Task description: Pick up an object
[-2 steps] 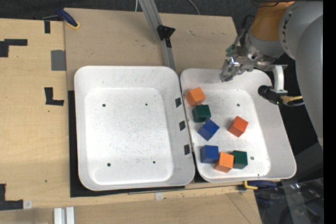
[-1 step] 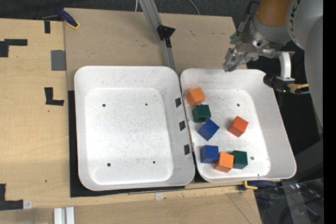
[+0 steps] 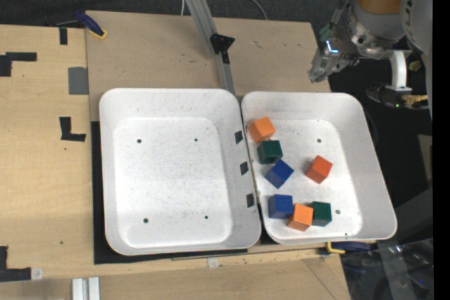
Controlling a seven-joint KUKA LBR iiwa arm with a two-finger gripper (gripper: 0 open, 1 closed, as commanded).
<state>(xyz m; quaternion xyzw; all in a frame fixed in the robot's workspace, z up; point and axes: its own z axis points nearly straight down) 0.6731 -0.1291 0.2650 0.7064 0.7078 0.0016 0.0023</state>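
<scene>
From above, my hand hangs at the upper right of the frame, beyond the right bin; how far open it is I cannot tell, and it carries nothing. Every block, like the orange block, lies in that bin, so picking remains undone. The tan table bears black tape marks.

There are two white bins, the left bin and the right bin. In the right one sit seven blocks. Three are orange, two are blue, and two are green.
</scene>
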